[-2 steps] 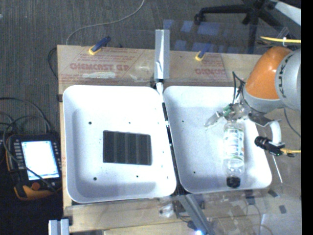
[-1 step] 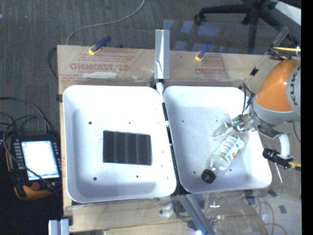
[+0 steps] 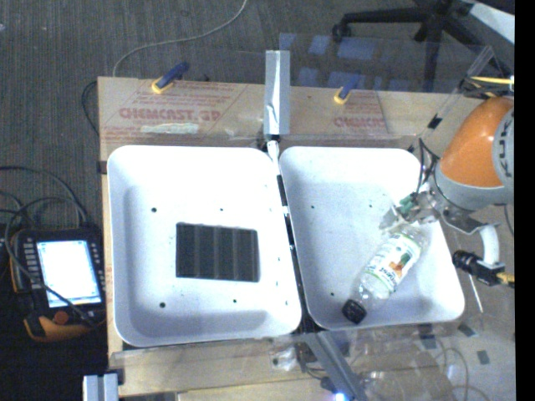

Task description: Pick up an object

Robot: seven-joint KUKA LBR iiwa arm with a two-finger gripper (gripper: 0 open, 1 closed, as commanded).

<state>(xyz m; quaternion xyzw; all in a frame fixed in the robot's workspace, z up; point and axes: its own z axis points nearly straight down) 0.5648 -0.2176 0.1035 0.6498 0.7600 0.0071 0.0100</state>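
Nearest the cam, at the bottom edge, there's some metal framing and clear plastic bits under the bins, can't make out much tbh. Just above that, the right bin [image 3: 330, 182] has a clear plastic bottle [image 3: 387, 267] lying on its side, black cap [image 3: 354, 311] pointing toward the near wall, almost touching it. Bottle's tilted diagonally, base end up toward the right side of the bin. Label's got some green and orange on it.

Left bin [image 3: 142, 182] sits right beside it, w/ a dark ridged rectangular pad [image 3: 216, 251] lying flat in the middle.

The gripper [image 3: 414, 210] is right at the base end of the bottle, near the right bin's right wall. Whether it's clamped on anything or loose, can't tell, that spot is a blur of shiny bits. The arm [image 3: 476, 161] w/ its orange band comes in from the right.

Off to the left on the floor is a handheld screen unit [image 3: 60, 272] w/ cables. Further back, brown board [image 3: 192, 111] behind the bins, two clamps w/ blue and yellow on it, then carpet and a chair base [image 3: 418, 23].
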